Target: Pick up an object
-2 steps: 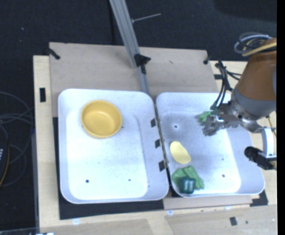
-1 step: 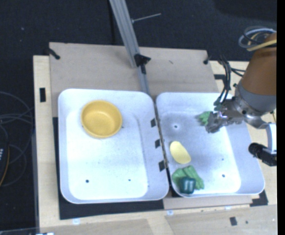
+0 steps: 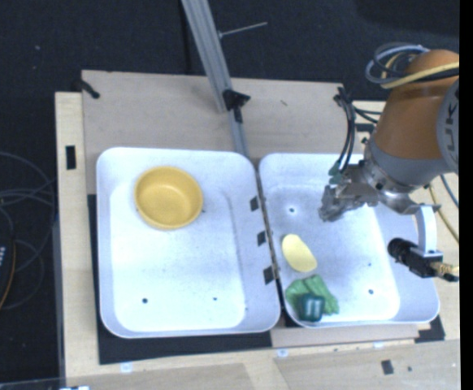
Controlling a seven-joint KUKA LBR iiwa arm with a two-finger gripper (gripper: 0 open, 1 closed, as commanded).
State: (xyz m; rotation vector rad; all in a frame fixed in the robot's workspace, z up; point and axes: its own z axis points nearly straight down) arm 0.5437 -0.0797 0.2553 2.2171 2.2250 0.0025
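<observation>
A pale yellow oval object (image 3: 298, 253) lies in the right bin (image 3: 383, 299), close to its left wall. Just below it, a green object (image 3: 310, 297) with a dark teal patch sits against the bin's front left corner. A yellow bowl (image 3: 168, 197) stands upright in the upper left of the left bin (image 3: 180, 283). My gripper (image 3: 331, 208) hangs over the upper middle of the right bin, up and to the right of the pale yellow object, with nothing visible in it.
A grey metal pole (image 3: 212, 55) slants from the top of the view down to the divider between the bins. Cables (image 3: 395, 59) loop over the orange band of the arm. A black fitting (image 3: 411, 256) juts over the right bin's right side.
</observation>
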